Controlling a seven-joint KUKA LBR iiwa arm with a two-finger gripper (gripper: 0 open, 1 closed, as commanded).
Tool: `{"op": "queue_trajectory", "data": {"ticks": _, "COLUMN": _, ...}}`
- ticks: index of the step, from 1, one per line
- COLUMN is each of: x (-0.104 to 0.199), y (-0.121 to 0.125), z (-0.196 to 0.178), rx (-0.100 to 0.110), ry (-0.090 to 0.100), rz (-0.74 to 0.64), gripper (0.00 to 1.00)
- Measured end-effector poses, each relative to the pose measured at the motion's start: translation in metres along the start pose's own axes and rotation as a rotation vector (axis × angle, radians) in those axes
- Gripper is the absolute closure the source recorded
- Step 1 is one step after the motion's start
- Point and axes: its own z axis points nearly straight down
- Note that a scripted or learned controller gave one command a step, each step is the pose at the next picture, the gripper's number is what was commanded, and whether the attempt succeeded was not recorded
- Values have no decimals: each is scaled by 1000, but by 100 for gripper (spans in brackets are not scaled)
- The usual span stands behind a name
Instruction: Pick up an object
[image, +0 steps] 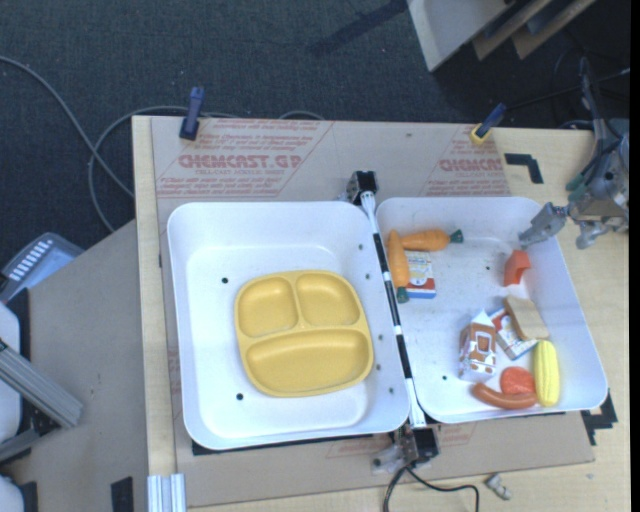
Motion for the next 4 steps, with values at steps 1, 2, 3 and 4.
{"op": "queue_trajectory", "data": {"ticks": 1, "x": 6, "y": 29, "z": 135, "rx": -3, "ry": -2, "rz": -1, "gripper": 0}}
{"op": "queue_trajectory", "data": {"ticks": 2, "x": 6, "y": 30, "z": 125, "rx": -5, "ry": -3, "rz": -2, "gripper": 100}}
{"op": "queue_trajectory", "data": {"ticks": 3, "x": 73, "y": 75, "z": 127, "rx": -1, "ry": 0, "rz": -1, "gripper": 100}}
{"op": "queue_trajectory", "data": {"ticks": 4, "x": 133, "y": 22, "z": 44, "rx": 0, "ry": 1, "rz": -1, "gripper": 100}}
